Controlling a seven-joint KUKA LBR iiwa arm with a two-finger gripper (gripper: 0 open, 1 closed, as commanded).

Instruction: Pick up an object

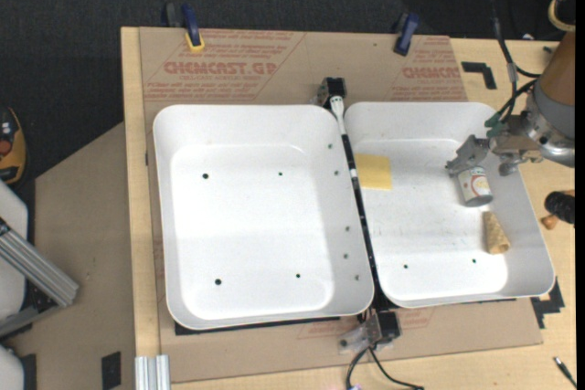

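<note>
Pincer [473,162] over small white-and-orange cylinder [475,187] in right bin [430,288]; pincer opening: cannot tell.

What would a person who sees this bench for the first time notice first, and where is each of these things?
The eye falls first on the two white bins side by side: the left bin and the right bin. In the right bin lie a yellow square piece near its left wall, a small can and a brown cork-like piece near its right side. The gripper hangs just above the can.
</note>
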